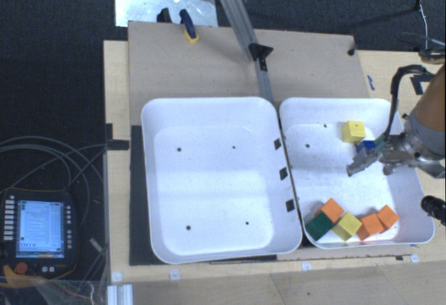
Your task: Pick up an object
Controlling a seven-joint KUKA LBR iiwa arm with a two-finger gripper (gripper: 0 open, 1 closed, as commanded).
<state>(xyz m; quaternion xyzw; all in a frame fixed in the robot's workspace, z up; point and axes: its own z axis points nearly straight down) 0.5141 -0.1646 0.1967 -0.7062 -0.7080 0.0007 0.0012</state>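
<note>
My gripper (369,168) hangs over the middle of the right bin (306,119), reaching in from the right. Its two grey fingers stand apart, open, with only white bin floor between them. A small blue block (366,147) lies just behind the gripper, partly hidden by it. A yellow block (353,131) sits a little further back. Along the bin's front wall lie a cluster of blocks: an orange one (332,209), a dark green one (319,226), a yellow one (346,226) and two more orange ones (380,220).
The left bin (150,157) stands beside the right one, joined at a clipped centre wall (282,173). A slanted metal pole (240,14) crosses the board behind the bins. A control pendant (38,230) and cables lie at the far left.
</note>
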